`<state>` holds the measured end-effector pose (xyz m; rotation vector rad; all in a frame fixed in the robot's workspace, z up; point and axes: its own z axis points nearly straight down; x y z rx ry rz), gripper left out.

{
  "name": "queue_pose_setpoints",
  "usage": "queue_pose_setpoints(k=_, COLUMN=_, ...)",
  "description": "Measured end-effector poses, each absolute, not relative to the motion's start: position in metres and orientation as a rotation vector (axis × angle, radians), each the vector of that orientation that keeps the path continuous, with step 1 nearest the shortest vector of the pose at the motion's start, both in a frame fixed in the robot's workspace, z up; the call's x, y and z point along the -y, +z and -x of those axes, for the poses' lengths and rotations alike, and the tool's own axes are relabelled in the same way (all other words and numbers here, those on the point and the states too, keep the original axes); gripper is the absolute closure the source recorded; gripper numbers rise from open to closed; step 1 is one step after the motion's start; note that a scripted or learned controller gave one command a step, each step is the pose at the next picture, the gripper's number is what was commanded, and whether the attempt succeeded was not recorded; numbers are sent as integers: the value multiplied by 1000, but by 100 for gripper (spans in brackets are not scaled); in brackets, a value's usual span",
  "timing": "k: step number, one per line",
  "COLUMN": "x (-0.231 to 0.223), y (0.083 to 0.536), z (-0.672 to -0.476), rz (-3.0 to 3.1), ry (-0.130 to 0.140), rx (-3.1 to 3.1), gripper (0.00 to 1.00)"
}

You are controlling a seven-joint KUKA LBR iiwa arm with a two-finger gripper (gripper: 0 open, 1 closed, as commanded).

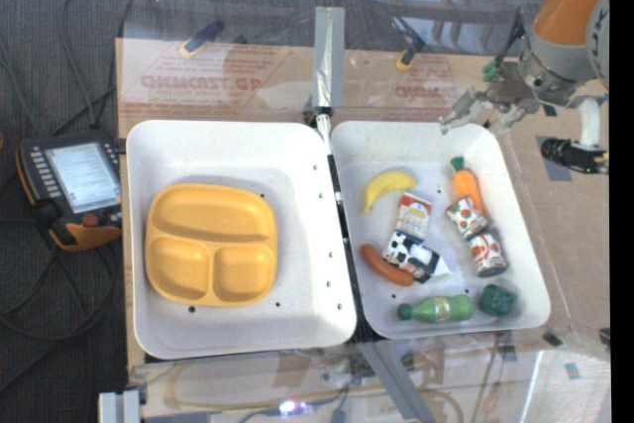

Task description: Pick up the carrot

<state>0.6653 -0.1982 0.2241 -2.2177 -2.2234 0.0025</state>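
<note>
Carrot (468,185) lies below-left of the gripper (482,114), long axis running up-down with a slight tilt; fingers look spread apart, holding nothing.

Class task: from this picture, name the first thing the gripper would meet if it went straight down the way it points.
Probably the far rim of the right bin, not the carrot, which lies nearer the camera; depth is unclear from this slanted view. The gripper hangs above that edge.
</note>
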Motion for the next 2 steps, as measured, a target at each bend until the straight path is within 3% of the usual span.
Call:
queue_pose_setpoints(k=1, x=224, y=153, z=-668, rz=2246, ry=9, rx=2198, gripper=0)
queue_pose_setpoints(k=2, x=217, y=144, z=-668, rz=2322, ry=4, rx=2116, gripper=0)
